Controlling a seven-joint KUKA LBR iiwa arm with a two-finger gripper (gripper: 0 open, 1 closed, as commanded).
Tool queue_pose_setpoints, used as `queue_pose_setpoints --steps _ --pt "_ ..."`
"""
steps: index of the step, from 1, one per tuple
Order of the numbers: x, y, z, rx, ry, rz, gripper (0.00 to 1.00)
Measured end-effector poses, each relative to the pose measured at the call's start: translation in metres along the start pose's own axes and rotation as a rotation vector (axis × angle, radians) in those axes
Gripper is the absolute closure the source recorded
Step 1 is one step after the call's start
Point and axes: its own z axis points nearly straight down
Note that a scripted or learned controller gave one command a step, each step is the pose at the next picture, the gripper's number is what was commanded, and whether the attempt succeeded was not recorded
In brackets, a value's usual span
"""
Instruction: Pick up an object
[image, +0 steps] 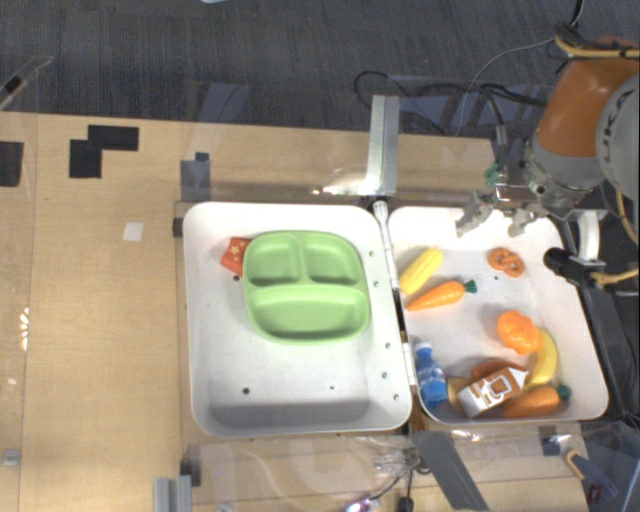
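Pretzel (506, 261) lies in the right bin (585, 330), just below the spread, empty-looking fingers (497, 214); not touching them.

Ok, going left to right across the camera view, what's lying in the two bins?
Red item poking from under the tray → green divided tray → corn cob → carrot → pretzel → orange pepper → banana.

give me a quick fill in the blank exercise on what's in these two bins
1. The green divided plate lies in the ____ bin.
2. The toy carrot lies right beside the ear of ____.
3. The gripper hangs over the ____ bin.
4. The bottle has a ____ cap.

Missing words: left; corn; right; blue
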Motion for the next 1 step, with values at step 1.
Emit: queue_pose_setpoints --steps 1 --pt "0.0205 -0.0419 0.0978 -0.003 0.000 -0.185 0.00"
